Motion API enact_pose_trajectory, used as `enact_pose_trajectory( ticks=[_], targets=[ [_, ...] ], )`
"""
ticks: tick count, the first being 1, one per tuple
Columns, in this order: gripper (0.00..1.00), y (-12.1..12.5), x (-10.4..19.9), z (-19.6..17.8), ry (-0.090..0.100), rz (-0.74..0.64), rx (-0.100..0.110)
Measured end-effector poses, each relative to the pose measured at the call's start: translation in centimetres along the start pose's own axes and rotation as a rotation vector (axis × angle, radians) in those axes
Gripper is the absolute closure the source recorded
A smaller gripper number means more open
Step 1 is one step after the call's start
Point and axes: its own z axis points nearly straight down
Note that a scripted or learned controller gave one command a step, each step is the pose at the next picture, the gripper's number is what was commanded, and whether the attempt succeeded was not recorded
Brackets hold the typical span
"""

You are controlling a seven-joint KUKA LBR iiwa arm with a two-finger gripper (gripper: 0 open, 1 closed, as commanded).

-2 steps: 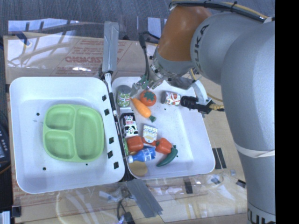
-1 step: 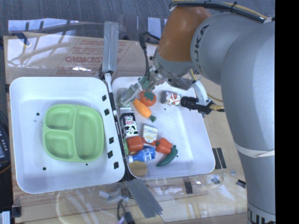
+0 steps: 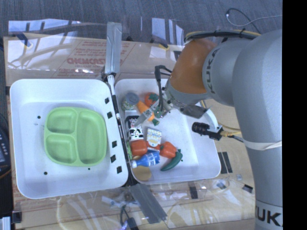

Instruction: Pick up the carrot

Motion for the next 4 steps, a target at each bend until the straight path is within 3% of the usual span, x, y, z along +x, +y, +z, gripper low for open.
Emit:
enact_pose_trajectory(
  ticks=[1,2,3,4],
  targets=[
    [0.00,3.3,-2.3,1.4,0.005,-0.122,-0.001],
    [1.00,3.6,-2.3,0.2,0.003,-0.126,-0.006],
    [1.00,6.0,1.4,-10.5,0.008,-0.061,0.009],
    [1.00,-4.1,4.4,-13.2,0.012,-0.135,0.013]
  ],
)
